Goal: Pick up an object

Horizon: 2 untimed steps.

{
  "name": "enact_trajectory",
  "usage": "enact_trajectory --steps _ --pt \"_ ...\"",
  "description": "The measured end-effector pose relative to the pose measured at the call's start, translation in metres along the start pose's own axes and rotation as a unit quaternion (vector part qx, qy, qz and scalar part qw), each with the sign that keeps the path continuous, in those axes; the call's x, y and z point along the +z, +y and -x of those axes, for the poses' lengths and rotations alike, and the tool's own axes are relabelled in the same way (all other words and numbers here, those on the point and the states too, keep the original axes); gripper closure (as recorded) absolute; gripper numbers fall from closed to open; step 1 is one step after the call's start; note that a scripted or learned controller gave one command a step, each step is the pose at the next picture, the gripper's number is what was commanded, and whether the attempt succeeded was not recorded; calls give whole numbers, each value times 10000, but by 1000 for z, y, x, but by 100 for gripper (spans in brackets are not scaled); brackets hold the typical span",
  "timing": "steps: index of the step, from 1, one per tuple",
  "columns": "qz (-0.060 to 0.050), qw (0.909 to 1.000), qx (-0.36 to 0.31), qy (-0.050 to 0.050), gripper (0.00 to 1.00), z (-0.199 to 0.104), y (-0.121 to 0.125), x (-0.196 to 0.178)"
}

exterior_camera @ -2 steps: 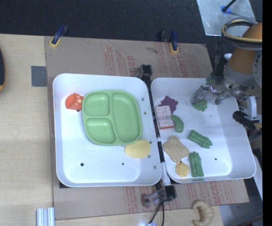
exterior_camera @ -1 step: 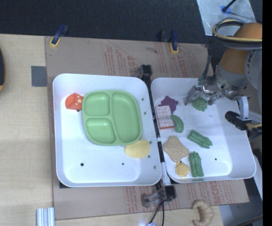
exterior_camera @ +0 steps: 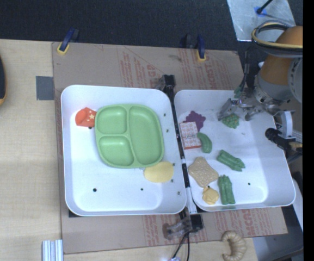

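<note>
Metal two-finger gripper [exterior_camera: 234, 112] low in right white bin [exterior_camera: 265, 192], apparently pinching small green bumpy toy vegetable [exterior_camera: 231, 122] just beneath fingertips.

Faint red printing runs along the brown cardboard sheet [exterior_camera: 146, 69] under the bins, too small to read. The small card [exterior_camera: 189, 134] in the right bin carries red and white print, also illegible. The red toy [exterior_camera: 85, 117] bears a yellow star.

My bench [exterior_camera: 20, 162] is pale wood under a brown cardboard sheet [exterior_camera: 146, 64], clamped by blue clips [exterior_camera: 200, 48]. Beyond lies dark floor [exterior_camera: 118, 7], possibly carpet.
</note>
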<state>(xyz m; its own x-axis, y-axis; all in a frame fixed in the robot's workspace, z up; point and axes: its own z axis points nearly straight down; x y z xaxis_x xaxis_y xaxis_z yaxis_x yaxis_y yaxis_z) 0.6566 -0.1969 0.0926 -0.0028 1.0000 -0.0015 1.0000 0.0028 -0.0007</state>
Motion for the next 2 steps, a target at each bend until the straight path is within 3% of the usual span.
enact_trajectory --steps 2 --pt "-26 10000 0 7 0 -2 -10 1"
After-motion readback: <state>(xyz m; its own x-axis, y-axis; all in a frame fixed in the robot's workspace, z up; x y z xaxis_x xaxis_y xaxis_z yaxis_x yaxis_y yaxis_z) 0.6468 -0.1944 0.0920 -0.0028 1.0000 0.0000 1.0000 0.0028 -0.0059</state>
